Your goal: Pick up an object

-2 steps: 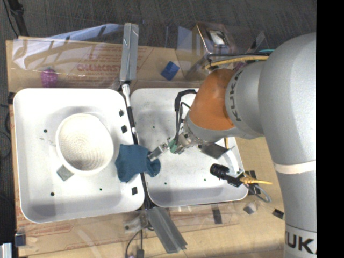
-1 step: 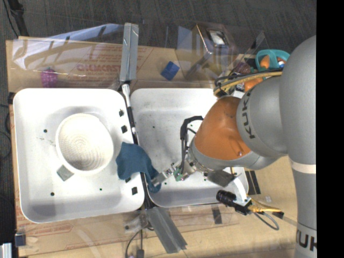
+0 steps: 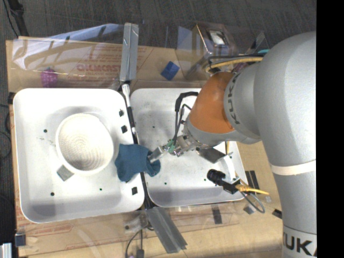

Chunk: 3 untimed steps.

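- the blue cloth (image 3: 135, 163), soft and crumpled, lies draped over the divide between the two bins, its bulk in the left bin (image 3: 32, 160) and one edge spilling into the right bin (image 3: 161, 112).
- the pincer (image 3: 159, 153) sits at the cloth's right edge, touching or nearly touching it; whether it is apart or together i cannot tell.
- a white ribbed bowl (image 3: 84, 142), round and upturned like a dome, rests in the left bin, just left of the cloth.
- a small grey flat piece (image 3: 65, 172) lies beside the bowl's lower left.
- the arm (image 3: 279, 106), smooth grey with an orange band, reaches over the right bin.
- further back on the table (image 3: 32, 50), a small blue cube (image 3: 170, 70) sits beyond the bins.
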Available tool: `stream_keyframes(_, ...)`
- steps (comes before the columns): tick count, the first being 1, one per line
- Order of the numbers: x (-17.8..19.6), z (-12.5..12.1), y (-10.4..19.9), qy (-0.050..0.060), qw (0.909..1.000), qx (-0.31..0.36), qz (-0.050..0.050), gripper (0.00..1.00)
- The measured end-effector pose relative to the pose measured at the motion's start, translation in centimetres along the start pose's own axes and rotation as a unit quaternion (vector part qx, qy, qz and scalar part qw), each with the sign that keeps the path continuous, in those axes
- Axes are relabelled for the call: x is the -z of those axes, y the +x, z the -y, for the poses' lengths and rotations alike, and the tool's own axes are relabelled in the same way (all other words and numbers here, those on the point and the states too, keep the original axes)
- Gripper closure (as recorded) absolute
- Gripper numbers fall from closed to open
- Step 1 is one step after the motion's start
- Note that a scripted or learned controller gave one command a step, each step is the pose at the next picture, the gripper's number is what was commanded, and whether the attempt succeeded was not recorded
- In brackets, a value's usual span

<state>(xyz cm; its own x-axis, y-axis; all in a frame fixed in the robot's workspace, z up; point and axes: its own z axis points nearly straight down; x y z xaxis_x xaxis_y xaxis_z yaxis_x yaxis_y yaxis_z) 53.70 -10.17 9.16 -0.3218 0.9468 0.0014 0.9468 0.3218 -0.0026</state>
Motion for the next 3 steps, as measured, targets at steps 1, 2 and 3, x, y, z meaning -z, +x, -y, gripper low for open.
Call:
stream_keyframes(1, -0.1, 2.9, 1.5, 0.001, 0.9989, 0.047, -0.001, 0.00)
stream_keyframes(2, 0.0, -3.0, -1.4, -0.001, 0.9974, 0.072, 0.000, 0.00)
stream_keyframes(3, -0.1, -0.9, 0.1, 0.001, 0.9954, 0.095, -0.001, 0.00)
